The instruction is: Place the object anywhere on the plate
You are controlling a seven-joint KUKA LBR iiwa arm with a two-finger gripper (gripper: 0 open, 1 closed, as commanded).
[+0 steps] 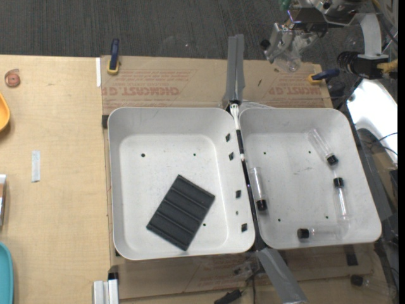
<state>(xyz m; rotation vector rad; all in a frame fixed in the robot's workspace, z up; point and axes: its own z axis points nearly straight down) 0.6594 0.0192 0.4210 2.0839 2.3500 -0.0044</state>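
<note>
jaws (286, 61) above far bench edge, tubes (321, 145) well apart, in right bin (361, 144)

I see the plate (181, 211) as a dark grey, nearly black rectangular slab with ridges running along its length. It lies flat on the floor of the left bin, in the lower middle of the frame, turned at a slant so its long axis runs from lower left to upper right. The objects I can pick out are four clear tubes with black caps in the right bin: one (259, 189) by the left wall, one (321, 147) upper right, one (340, 196) at right, one (319, 234) along the bottom.
</note>
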